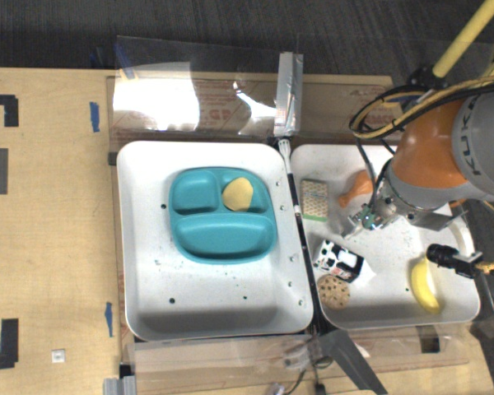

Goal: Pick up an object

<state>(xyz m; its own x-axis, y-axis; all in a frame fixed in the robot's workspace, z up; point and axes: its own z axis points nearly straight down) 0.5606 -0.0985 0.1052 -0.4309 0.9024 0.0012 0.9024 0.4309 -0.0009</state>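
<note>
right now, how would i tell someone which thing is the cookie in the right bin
Start at the right bin, the white one the arm reaches into. Go to its front left corner, by the divider shared with the left bin. The cookie lies there: a flat brown round with dark chips, just in front of the black-and-white toy and far left of the yellow banana.

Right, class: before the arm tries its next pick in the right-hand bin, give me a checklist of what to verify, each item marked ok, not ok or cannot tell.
1. End effector sits over the right bin: ok.
2. Something held between its fingers: cannot tell.
3. Banana lies apart from other items, reachable: ok.
4. Cookie sits close to the bin's left wall, touching the black-and-white item: not ok for an easy pick.
5. Orange object is partly hidden by the arm: cannot tell its pose.
</note>
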